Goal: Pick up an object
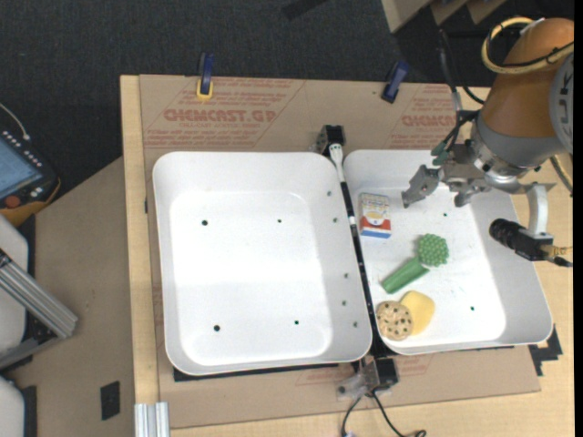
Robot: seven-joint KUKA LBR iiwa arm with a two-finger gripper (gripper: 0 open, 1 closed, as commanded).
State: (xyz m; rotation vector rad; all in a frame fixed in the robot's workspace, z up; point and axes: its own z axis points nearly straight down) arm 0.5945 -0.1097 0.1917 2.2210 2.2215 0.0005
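Gripper, dark two-finger type on the grey arm with the orange band, hangs over the far part of the right-hand shallow white bin. Fingers spread wide; one finger points left toward the bin divider, the other sits nearer the wrist. Nothing between them.

Camera view, right bin contents, all lying on the bin floor:
- small white carton with a red-and-blue printed face, just below and left of the open fingers, near but apart from them;
- green plastic brush-like piece with a bumpy round head and straight handle, lying at a slant at mid-bin;
- round speckled biscuit-like disc, at the near left corner, touching a pale yellow wedge beside it.

Left-hand shallow white bin holds no objects that I can make out.

Progress, as I judge it: pick not yet made. No object lifted, none gripped. Arm is positioned over the loaded bin, closest to the carton, which looks the likeliest target. Remaining: line up over one item, descend, close, lift clear.
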